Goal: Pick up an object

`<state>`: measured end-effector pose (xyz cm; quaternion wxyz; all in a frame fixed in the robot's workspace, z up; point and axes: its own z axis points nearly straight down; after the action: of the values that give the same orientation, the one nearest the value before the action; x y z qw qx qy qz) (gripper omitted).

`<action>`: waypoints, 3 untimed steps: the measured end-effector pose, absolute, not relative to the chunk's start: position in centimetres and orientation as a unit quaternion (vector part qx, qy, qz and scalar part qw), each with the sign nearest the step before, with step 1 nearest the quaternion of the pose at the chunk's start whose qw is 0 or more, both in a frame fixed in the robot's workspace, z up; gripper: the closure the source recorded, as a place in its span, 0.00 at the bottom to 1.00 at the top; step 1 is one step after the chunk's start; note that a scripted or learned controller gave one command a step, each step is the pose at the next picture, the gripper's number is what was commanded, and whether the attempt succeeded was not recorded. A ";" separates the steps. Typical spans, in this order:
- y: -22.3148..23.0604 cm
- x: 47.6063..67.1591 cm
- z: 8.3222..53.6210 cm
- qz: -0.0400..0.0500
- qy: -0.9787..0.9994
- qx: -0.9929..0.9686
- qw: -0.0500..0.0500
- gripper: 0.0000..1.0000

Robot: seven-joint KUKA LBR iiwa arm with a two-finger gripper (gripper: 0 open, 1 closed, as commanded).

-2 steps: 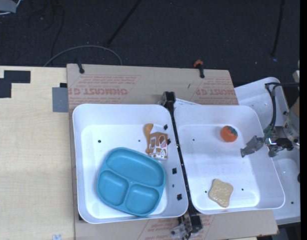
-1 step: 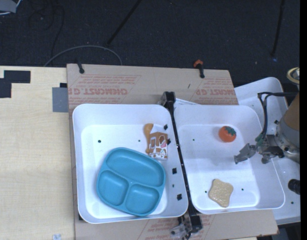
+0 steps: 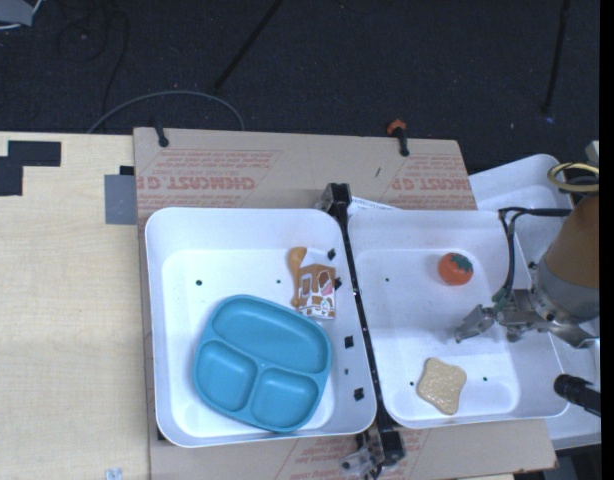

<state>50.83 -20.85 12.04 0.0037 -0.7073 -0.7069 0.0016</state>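
The gripper (image 3: 477,325) sits low in the right bin (image 3: 402,238), near its right wall; whether its jaws are parted or closed cannot be determined. The orange round object (image 3: 455,268) lies just up-left of the gripper, and the tan bread-shaped piece (image 3: 441,384) lies just below-left, both apart from it.
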 end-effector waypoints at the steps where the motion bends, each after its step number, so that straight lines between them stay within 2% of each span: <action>1: -20.8 50.8 8.6 0.000 -0.707 -0.707 0.001 0.00; 2: -20.9 50.9 9.8 0.000 -0.705 -0.709 0.001 1.00; 3: -20.8 50.7 16.1 -0.001 -0.708 -0.707 -0.001 1.00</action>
<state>50.72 -20.84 16.13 -0.0010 -0.7066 -0.7076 -0.0006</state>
